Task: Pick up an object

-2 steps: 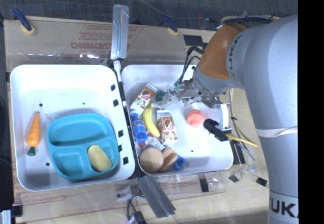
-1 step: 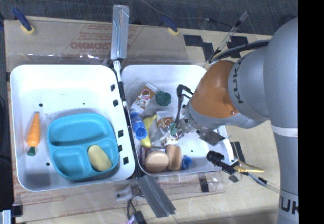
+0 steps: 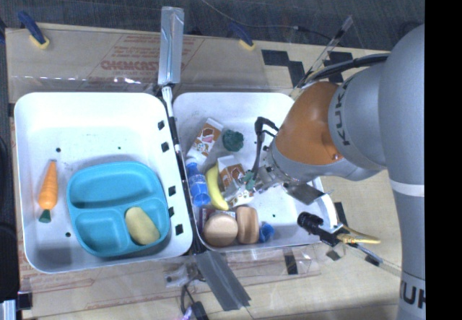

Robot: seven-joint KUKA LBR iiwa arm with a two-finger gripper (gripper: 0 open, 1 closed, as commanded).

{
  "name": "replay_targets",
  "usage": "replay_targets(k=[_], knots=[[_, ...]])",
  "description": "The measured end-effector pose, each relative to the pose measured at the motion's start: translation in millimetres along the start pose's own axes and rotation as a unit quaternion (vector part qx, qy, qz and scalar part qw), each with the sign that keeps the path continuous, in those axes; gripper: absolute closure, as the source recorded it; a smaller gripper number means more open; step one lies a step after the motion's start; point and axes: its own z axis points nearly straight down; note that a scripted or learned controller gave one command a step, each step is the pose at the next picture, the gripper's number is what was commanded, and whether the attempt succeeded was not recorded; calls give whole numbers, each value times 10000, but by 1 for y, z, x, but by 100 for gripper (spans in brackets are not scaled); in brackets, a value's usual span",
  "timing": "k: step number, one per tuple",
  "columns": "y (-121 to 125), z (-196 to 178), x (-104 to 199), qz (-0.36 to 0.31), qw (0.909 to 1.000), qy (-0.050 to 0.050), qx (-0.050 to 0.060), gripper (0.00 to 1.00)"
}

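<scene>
The right bin (image 3: 238, 105) holds a heap of small items. A yellow banana (image 3: 215, 188) lies beside a clear bottle with a blue cap (image 3: 196, 183). Two brown snack packets (image 3: 207, 138) (image 3: 231, 173) and a dark green lump (image 3: 232, 140) lie further back. Two tan bread-like pieces (image 3: 220, 228) (image 3: 247, 223) and a small blue object (image 3: 266, 231) sit at the front wall. My gripper (image 3: 253, 183) is low in this bin, just right of the nearer packet and above the bread pieces. The orange wrist (image 3: 310, 131) hides the bin's right part.
The left bin (image 3: 29, 116) holds a blue divided plate (image 3: 108, 188) with a yellow oval item (image 3: 142, 225) in its front compartment. An orange carrot (image 3: 48, 188) lies left of the plate. A metal post (image 3: 170, 44) stands behind the gap between the bins.
</scene>
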Motion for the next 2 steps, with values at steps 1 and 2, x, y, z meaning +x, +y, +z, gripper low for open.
replay_targets(k=[1, 2], knots=[[4, -28, 8, -596, 9982, -5, 2, 100], [30, -89, 53, 2110, 9775, 0, 8, 100]])
